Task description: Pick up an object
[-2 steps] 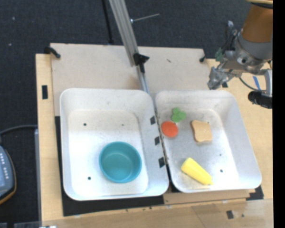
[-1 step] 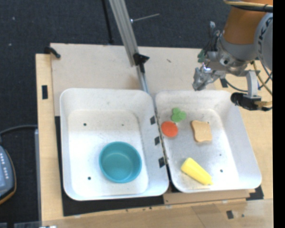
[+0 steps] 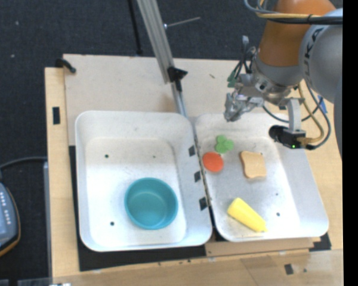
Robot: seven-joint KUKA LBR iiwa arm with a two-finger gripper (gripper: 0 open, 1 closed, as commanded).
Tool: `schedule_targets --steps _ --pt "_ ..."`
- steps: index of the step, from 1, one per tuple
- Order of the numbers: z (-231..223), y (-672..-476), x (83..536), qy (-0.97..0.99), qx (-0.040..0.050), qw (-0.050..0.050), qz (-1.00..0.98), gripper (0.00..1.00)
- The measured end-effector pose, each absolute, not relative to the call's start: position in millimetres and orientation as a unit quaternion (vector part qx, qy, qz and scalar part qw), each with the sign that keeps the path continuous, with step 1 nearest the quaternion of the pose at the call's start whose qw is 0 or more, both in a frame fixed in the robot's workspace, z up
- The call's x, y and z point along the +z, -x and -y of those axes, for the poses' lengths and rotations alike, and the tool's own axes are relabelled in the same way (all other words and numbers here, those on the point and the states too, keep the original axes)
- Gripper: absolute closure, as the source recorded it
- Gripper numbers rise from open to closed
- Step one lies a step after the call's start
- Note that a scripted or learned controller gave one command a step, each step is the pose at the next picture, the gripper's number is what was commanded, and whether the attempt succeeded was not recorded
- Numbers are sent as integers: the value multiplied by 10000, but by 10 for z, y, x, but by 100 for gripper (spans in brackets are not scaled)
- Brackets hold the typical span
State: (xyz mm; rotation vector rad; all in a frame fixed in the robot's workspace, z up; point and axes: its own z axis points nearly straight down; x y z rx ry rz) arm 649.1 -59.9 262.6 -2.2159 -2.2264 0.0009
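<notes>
From my overhead feed I see a pale wooden desk (image 3: 116, 82) standing on dark carpet, with a slanted aluminium post (image 3: 157, 34) rising from its far side between the two bins. A handheld controller (image 3: 0, 219) with a grey screen and orange trim sits off the desk at the left edge. The left bin (image 3: 86, 130) holds a teal bowl (image 3: 151, 203), upright, in its near half. The right bin (image 3: 307, 195) holds four small things: a green piece (image 3: 224, 143) and a red-orange round piece (image 3: 213, 161) just beside each other near the inner wall, a tan slice of toast (image 3: 253, 164) toward the middle, and a yellow wedge-like piece (image 3: 246, 214) near the front. The arm (image 3: 289, 31) comes in from the right, and the claw (image 3: 234, 111) hangs above the far edge of the right bin. I cannot tell whether it is spread or closed, and I see nothing between its tips. The green piece lies nearest to it, a little toward me; the toast is farther toward me and to the right, and the yellow piece is well apart at the front.
</notes>
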Motion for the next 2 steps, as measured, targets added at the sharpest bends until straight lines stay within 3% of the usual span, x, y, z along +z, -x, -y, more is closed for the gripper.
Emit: schedule_targets --steps 2 --pt "-429 -6243 2574 7045 -10 10 7097 100"
